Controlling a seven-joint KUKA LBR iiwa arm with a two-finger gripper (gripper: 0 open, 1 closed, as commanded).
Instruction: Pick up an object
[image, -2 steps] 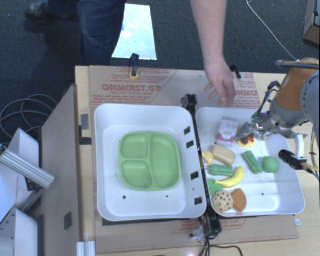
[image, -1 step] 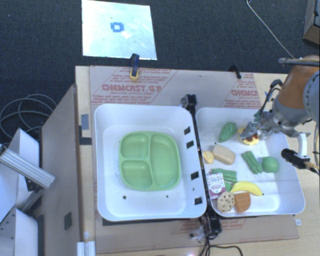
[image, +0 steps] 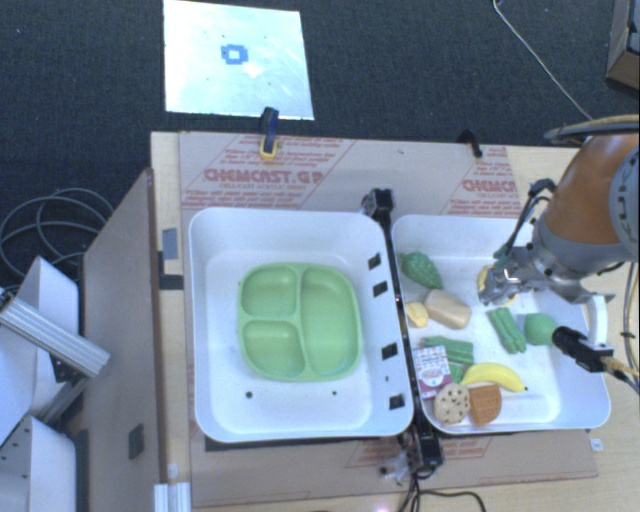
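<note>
- Gripper (image: 497, 283) low in the right bin (image: 580, 405), upper middle; how far it is open can't be told, nothing seen held.
- Arm (image: 600, 205) enters from 3 o'clock, orange band above the wrist.
- Nearest items: tan block (image: 448, 308) at 8 o'clock of gripper, green pod (image: 506, 330) at 6 o'clock just below, leafy green (image: 421, 269) at 9 o'clock.
- Farther: round green piece (image: 539, 327) at 4 o'clock, banana (image: 494, 376), cookie (image: 452, 403) and toast (image: 485, 403) at 6 o'clock near the front wall.
- Left bin (image: 215, 400) holds a green tray (image: 300, 322), well apart.
- Step, judged: descent/approach; no grasp yet.
- Next: centre over one item, likely pod or tan block, close, lift straight up; clutter risks a miss.
</note>
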